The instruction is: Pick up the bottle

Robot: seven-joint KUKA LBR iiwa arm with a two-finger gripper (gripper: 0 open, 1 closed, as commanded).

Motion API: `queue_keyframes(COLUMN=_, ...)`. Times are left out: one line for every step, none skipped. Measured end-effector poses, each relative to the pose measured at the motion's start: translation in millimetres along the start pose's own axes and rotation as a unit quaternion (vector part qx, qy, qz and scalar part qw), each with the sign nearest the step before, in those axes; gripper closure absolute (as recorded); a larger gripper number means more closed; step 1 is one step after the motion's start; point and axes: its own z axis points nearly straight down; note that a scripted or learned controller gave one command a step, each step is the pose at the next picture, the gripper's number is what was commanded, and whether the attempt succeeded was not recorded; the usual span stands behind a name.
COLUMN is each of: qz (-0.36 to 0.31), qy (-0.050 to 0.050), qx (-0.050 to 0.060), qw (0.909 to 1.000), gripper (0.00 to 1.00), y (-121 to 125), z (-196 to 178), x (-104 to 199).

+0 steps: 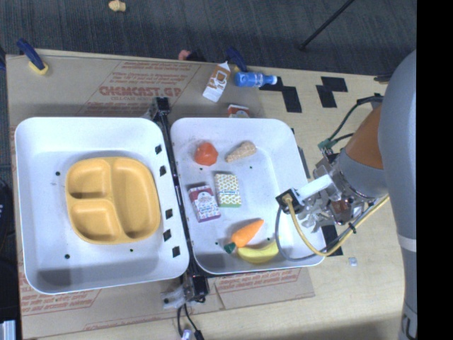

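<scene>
Holding a yellow tray [113, 198], left bin [42, 137], right bin [272, 137] with carrot [247, 232], banana [258, 253], gripper [306, 207] grip unclear

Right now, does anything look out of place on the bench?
Yes. The blue bottle lies on its side on the cardboard beyond the right bin, outside both bins, next to a small carton. The gripper sits at that bin's right rim, well away from it.

Faint red lettering on the cardboard sheet [141, 89] is too blurred to read.
</scene>
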Motion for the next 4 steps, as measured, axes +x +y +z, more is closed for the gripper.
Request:
queue_keyframes(qz=-0.001, qy=0.0, qx=-0.001, qw=1.0, gripper=1.0, y=-18.7, z=23.2, x=4.2)
queue_keyframes(qz=-0.012, qy=0.001, qx=-0.002, qw=0.9999, gripper=1.0, y=0.2, z=-81.1, x=0.1)
queue_keyframes(qz=0.0, qy=0.001, qx=-0.001, qw=1.0, gripper=1.0, y=0.2, z=0.1, x=-0.1)
queue_keyframes(qz=0.0, qy=0.0, qx=0.0, qw=1.0, gripper=1.0, y=0.1, z=0.9, x=0.1)
